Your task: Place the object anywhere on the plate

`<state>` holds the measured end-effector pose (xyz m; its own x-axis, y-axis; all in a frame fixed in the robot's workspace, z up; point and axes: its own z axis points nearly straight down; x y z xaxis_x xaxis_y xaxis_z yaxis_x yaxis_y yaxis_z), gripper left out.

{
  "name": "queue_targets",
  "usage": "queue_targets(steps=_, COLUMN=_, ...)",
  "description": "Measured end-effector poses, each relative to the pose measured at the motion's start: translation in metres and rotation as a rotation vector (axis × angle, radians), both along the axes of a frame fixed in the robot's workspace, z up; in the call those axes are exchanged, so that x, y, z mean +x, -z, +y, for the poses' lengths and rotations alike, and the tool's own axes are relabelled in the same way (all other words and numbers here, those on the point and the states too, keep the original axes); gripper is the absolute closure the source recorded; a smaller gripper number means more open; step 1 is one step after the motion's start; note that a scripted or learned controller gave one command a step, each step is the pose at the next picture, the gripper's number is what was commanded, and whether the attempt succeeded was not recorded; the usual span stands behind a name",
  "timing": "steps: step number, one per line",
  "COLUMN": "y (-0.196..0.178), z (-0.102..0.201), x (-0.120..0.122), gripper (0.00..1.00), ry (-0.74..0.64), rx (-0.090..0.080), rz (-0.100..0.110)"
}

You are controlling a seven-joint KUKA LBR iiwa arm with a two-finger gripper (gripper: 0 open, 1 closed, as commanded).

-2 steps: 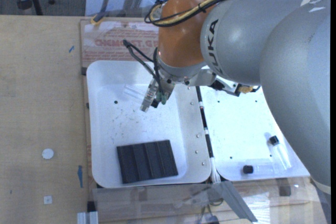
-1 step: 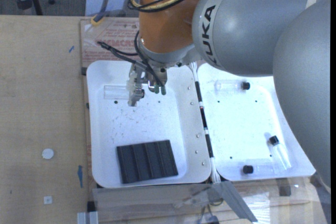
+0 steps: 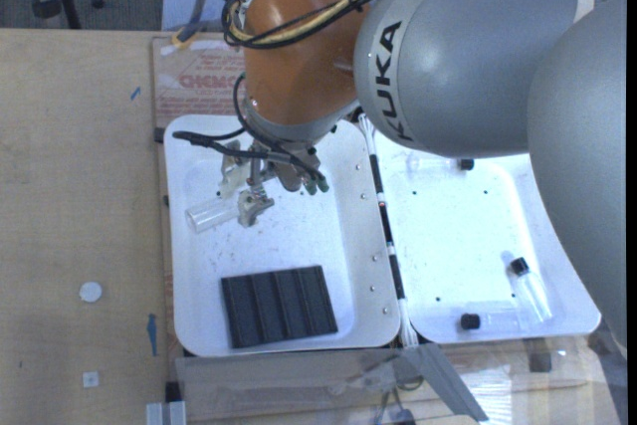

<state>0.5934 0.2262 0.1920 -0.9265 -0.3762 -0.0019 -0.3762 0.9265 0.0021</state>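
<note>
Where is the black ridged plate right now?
The black ridged plate lies flat in the left bin, near its front edge, below the gripper and a small clear tube.

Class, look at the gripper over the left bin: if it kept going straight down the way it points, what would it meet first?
Probably the clear tube lying on the left bin's floor, just beneath the gripper. Depth is hard to judge from above, so it might land on bare floor beside it.

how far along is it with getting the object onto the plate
Nothing looks placed yet: the dark ribbed rectangular plate in the left white bin lies bare. The gripper hangs beside a clear plastic tube further back in that bin. Carrying it over and setting it down remain.
</note>
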Motion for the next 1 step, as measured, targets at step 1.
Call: queue_targets(steps=1, y=-0.0544, z=-0.0004, x=0.0577, gripper=1.0, ry=-0.16, rx=0.002, rz=-0.007)
